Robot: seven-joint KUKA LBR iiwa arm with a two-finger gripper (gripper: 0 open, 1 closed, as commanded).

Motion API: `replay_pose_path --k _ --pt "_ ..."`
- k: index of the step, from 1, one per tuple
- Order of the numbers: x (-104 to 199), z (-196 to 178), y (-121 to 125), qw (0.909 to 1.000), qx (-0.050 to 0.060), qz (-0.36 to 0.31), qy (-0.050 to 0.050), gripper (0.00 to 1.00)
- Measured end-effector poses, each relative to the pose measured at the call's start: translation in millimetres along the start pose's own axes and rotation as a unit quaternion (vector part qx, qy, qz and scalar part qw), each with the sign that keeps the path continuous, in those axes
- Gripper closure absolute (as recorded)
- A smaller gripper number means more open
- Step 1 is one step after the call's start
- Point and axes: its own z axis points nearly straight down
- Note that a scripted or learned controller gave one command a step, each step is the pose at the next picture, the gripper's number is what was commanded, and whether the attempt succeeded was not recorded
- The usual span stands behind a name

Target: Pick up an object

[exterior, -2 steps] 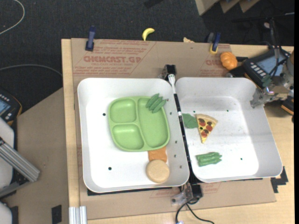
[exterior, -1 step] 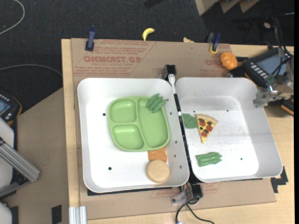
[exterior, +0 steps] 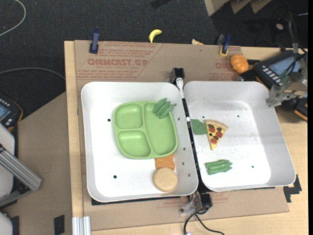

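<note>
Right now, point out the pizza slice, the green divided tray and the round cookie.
pizza slice (exterior: 214, 133): camera view, on its topped middle, in the right bin.
green divided tray (exterior: 145, 129): camera view, on the central divider, in the left bin.
round cookie (exterior: 165, 180): camera view, on its tan top face.

We note two blue clamps (exterior: 95, 39) (exterior: 225, 44) on the surface's far edge, a yellow banana (exterior: 154, 34) between them, an orange ball (exterior: 239, 63) near the far right corner.

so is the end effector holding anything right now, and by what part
Nothing is held. The end effector sits at the right bin's far right edge, apart from the pizza slice.
</note>
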Motion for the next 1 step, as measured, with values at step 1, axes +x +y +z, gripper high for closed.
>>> replay_pose_path --k 1 --pt "146.1 -93.0 -27.9 1.0 -0.004 -0.008 0.003 1.0"
